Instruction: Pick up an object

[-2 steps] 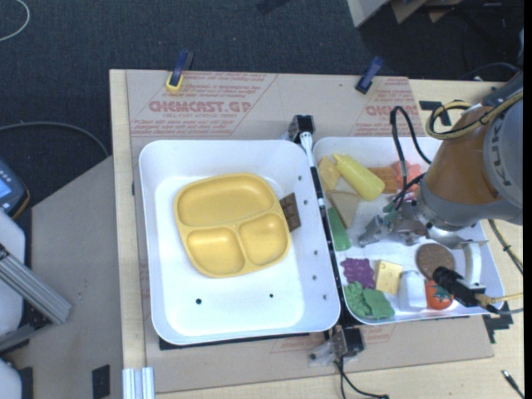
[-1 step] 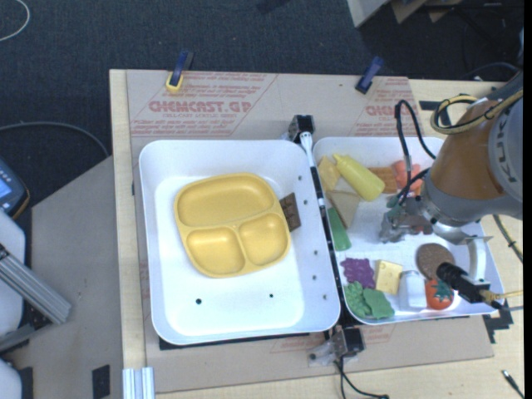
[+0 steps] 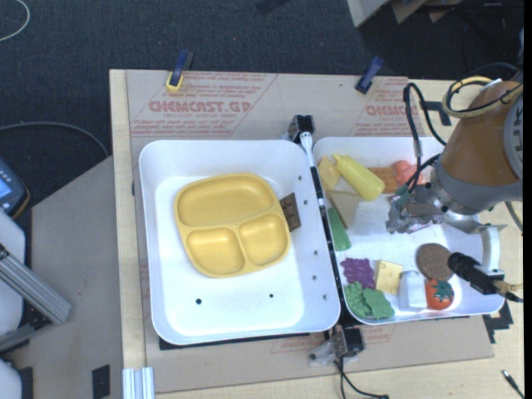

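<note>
My gripper hangs low over the middle of the right bin, above a bare patch of its floor. Nothing shows between its tips. A yellow bottle lies to its upper left and a pink-orange piece just behind it. A brown round disc sits to its lower right. Along the bin's front edge lie purple grapes, a yellow cheese slice, a green leafy piece, a small white cup and a red tomato. A green stick lies by the left wall.
The left bin holds a yellow divided plate, with a small brown block at the plate's right edge. The arm's grey and orange body covers the right bin's far right corner. Clamps grip the bench's back edge.
</note>
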Robot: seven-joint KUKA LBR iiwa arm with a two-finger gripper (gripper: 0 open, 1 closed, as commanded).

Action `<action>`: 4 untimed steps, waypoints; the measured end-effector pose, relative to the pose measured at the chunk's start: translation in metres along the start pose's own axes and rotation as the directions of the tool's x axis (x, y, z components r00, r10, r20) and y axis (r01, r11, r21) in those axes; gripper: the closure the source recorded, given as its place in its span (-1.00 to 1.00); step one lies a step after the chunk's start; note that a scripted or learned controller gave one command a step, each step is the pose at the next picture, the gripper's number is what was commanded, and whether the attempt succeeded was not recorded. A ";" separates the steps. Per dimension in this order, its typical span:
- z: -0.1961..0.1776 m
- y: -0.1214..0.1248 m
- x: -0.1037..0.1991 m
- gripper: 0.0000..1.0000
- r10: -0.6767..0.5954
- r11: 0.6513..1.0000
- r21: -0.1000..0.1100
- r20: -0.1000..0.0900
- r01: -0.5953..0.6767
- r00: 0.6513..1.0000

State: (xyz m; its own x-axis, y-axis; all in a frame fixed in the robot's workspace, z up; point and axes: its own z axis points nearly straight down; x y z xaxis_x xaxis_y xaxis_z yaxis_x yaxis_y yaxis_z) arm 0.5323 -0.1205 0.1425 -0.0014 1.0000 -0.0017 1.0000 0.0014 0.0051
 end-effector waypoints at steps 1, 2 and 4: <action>-0.050 0.006 -0.010 1.00 0.001 1.000 -0.002 0.001 -0.001 1.000; -0.084 0.007 -0.010 1.00 0.000 1.000 -0.001 0.000 0.000 1.000; -0.090 0.011 0.103 1.00 -0.005 1.000 0.002 -0.003 0.005 1.000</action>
State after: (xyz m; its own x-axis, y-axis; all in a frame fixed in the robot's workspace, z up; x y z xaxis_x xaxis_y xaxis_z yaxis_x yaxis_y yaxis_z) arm 0.5426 -0.0170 0.2322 -0.0061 1.0000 0.0010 1.0000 0.0061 0.0031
